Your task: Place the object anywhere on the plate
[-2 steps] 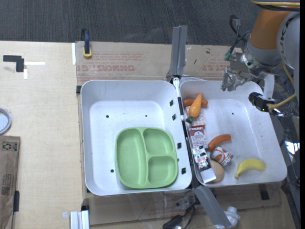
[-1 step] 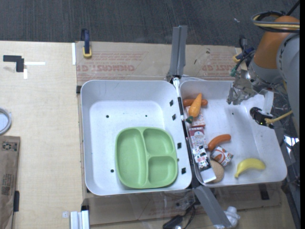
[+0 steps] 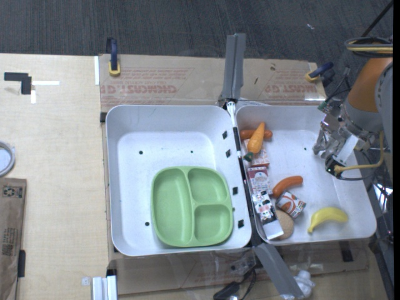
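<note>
A green three-compartment plate lies in the left bin with nothing on it. The right bin holds the loose objects: an orange carrot, a red sausage, a yellow banana, a red-and-white can, a small red-and-white carton and a black-and-white carton lying over a tan round piece. My gripper hangs over the right bin's far right side, above bare floor, apart from every object. Nothing shows between its fingers.
A grey divider bar rises between the bins at the back. Clamps hold the cardboard sheet behind the bins. A roll of tape and a brown paper bag lie on the bench at the left.
</note>
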You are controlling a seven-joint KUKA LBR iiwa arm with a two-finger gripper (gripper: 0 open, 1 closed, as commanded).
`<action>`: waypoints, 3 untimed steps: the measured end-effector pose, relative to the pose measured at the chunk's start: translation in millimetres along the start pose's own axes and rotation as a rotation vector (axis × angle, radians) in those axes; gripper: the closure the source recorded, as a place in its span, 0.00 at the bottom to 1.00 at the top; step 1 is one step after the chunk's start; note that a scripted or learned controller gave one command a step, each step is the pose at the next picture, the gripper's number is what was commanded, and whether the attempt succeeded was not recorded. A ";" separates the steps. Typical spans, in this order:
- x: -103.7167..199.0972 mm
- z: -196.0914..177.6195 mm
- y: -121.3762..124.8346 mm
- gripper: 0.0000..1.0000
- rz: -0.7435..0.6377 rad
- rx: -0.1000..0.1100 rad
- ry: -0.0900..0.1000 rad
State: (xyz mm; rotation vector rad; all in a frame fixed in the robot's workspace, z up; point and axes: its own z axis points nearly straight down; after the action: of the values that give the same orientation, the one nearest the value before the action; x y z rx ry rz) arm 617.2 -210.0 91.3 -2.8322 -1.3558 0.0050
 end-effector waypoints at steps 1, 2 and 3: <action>-48.7 0.5 -58.6 1.00 -0.019 0.000 0.001; -86.3 1.1 -111.1 1.00 0.071 0.001 0.001; 22.1 -120.6 -71.3 1.00 0.036 -0.001 0.000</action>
State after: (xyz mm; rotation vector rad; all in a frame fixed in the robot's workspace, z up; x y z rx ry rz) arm 576.0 -148.0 212.0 -2.8566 -1.3053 0.0045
